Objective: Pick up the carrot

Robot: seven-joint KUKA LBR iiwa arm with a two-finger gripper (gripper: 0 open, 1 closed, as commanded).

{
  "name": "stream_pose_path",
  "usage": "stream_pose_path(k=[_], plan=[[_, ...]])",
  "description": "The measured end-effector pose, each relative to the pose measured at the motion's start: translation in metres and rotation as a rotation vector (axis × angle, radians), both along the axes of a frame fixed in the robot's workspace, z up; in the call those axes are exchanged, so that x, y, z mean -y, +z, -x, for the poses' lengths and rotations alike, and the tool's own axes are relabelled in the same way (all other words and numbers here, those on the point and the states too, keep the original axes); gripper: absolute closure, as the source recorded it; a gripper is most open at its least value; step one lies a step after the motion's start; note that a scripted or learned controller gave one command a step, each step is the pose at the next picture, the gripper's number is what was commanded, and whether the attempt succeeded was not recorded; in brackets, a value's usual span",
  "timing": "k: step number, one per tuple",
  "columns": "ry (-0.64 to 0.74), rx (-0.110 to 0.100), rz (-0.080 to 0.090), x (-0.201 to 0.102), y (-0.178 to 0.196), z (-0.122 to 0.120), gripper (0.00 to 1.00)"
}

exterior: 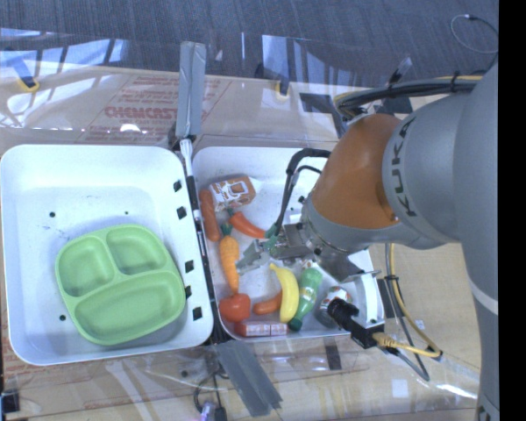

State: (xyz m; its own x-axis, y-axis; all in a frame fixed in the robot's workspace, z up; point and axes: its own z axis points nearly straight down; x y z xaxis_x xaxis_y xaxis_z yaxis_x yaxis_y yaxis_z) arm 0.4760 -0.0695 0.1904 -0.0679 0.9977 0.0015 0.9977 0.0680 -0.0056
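The carrot point(230, 261) is an orange tapered toy lying lengthwise near the left wall of the right bin point(272, 161), with its green top pointing to the far side. My gripper point(268, 251) hangs just right of the carrot's middle, low over the bin's contents. The big grey and orange wrist behind it hides the bin's right half. Nothing shows as held.
The right bin also holds an orange-red tapered piece point(246, 226), a brown sausage point(209, 213), a bread pack point(233, 189), a red tomato point(235, 307), a banana point(287, 293), a green bottle point(308, 291) and a pink bar point(263, 329). A green divided plate point(120, 283) lies in the left bin point(35, 174).
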Motion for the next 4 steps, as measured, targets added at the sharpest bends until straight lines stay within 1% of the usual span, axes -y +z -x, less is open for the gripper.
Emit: stream_pose_path(k=[1, 2, 3, 4], plan=[[-0.380, -0.004, 0.001, 0.028, -0.087, -0.021, 0.00], [-0.446, -0.003, 0.000, 0.022, -0.100, -0.027, 0.00], [-0.446, -0.003, 0.000, 0.022, -0.100, -0.027, 0.00], [-0.594, 0.001, 0.002, 0.023, -0.100, -0.030, 0.00]])
